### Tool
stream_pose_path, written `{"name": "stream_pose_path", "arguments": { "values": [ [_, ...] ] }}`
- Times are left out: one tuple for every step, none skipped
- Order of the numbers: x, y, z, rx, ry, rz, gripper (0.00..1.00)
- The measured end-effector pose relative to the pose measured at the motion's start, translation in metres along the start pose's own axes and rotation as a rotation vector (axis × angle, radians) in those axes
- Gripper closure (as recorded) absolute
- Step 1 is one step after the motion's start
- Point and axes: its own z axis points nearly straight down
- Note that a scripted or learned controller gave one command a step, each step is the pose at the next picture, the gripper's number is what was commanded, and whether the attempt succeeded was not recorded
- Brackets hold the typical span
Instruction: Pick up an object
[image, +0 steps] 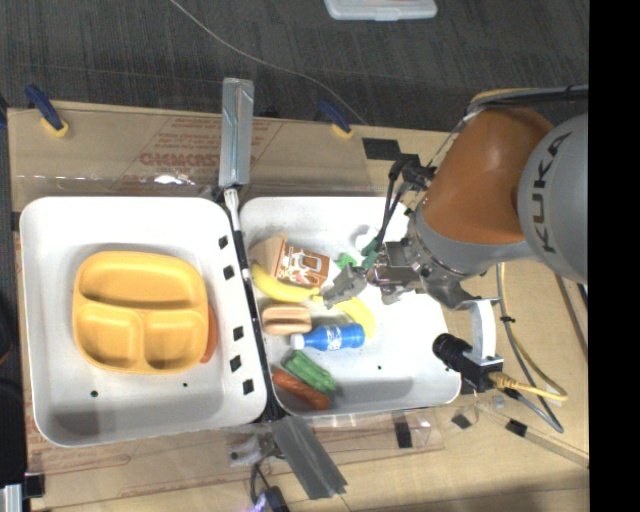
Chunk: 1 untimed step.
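The arm (500, 190) reaches in from the right and hangs over the right bin (420, 385), its wrist pointing left toward the bin's crowded left half. The gripper (342, 283) sits low at the upper end of the banana (285, 290), with the fingers close on either side of the yellow fruit's right tip; whether they are spread or pinching cannot be told at this angle, and nothing is plainly seen held between them. The likeliest target is the banana: it lies just left of and under the gripper, its long axis running left to right with a slight downward curve toward the right, so the claw meets it at the end rather than mid-body. Judgement: a close here risks slipping off the tapered tip. The left bin (40, 300) holds one item, a yellow divided tray (140, 310), lying flat near its centre, well apart from the arm. The right bin holds a cluster against its left wall: a brown carton (295, 262) at the top touching the banana, a hot dog (286, 320) just below the banana, a blue bottle (335, 337) lying on its side beside the hot dog, and a green vegetable (312, 370) over an orange-red one (302, 392) at the bottom. The right half of that bin is bare.
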Motion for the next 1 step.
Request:
{"name": "stream_pose_path", "arguments": {
  "values": [
    [-0.0189,0.0413,0.1112,0.003,0.002,-0.309,0.00]
  ]
}}
